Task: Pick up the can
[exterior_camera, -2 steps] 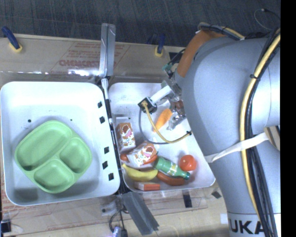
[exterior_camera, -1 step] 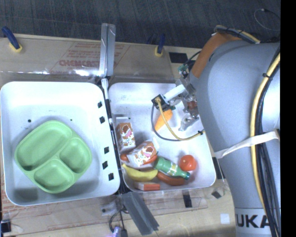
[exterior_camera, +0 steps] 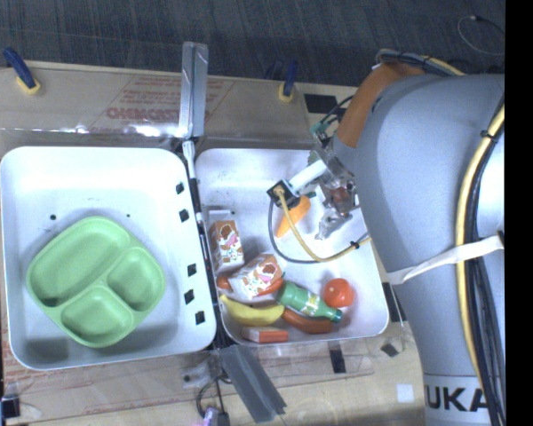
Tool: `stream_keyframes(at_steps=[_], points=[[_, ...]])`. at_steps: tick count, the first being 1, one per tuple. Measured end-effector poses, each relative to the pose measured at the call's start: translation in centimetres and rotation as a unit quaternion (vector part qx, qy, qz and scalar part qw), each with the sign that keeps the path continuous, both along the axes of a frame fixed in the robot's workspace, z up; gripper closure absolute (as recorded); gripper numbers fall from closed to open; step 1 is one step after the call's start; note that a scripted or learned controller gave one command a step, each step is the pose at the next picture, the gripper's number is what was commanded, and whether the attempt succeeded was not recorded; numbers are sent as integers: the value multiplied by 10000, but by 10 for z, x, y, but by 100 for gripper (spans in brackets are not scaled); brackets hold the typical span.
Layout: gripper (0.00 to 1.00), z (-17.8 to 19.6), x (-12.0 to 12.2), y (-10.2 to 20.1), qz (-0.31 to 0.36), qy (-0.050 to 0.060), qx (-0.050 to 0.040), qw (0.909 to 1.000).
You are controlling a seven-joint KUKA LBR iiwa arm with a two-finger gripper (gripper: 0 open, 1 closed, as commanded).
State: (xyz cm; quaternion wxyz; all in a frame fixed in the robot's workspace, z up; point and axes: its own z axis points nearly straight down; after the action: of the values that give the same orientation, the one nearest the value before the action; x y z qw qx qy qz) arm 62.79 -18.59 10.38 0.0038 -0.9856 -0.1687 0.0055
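Your can (exterior_camera: 258, 276), as best I can judge it, lies on its side low in the right bin (exterior_camera: 249, 162), touching the banana (exterior_camera: 253, 311) below it, with a small carton (exterior_camera: 226, 242) just above and a green bottle (exterior_camera: 306, 302) close on its right. The gripper (exterior_camera: 333, 209) hangs well apart from it, up by an orange carrot-like piece (exterior_camera: 289, 220), and whether it is wide or narrow I cannot tell. Watch out: in that crowd a descent could clip the carton or banana, roll the can aside, or close on the wrong item.
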Motion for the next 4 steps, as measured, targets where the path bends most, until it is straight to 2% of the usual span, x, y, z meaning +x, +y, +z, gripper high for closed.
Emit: stream_keyframes(at_steps=[1,2,3,4], points=[[0,-10,6,-22,760,-30,-5,9971],[100,-4,6,-19,809,10,18,9967],[100,66,4,-8,1063,-31,-1,9943],[0,66,4,-8,1064,-29,-1,9943]])
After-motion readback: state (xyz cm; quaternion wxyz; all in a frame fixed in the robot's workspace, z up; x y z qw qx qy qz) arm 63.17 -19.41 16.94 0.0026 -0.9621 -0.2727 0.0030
